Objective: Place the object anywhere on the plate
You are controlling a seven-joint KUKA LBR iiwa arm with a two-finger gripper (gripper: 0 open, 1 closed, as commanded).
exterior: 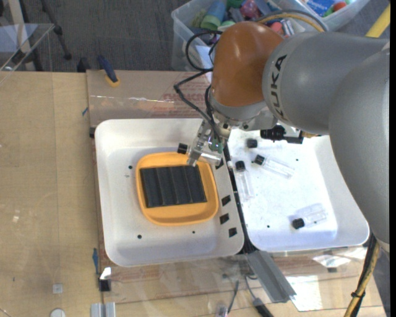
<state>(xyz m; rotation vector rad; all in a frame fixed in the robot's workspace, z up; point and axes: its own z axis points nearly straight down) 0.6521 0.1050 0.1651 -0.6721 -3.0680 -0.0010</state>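
Sitting on a tan wooden bench (pixel 43 186), two white bins lie side by side. Orange plate (pixel 178 187) with a dark ribbed middle is in the left bin (pixel 117 241). Pincer (pixel 202 150) hovers at the plate's top right corner; can't tell its grip. Clear vials (pixel 309 217) lie scattered in the right bin (pixel 346 229). Toy tub (pixel 204 18) behind.
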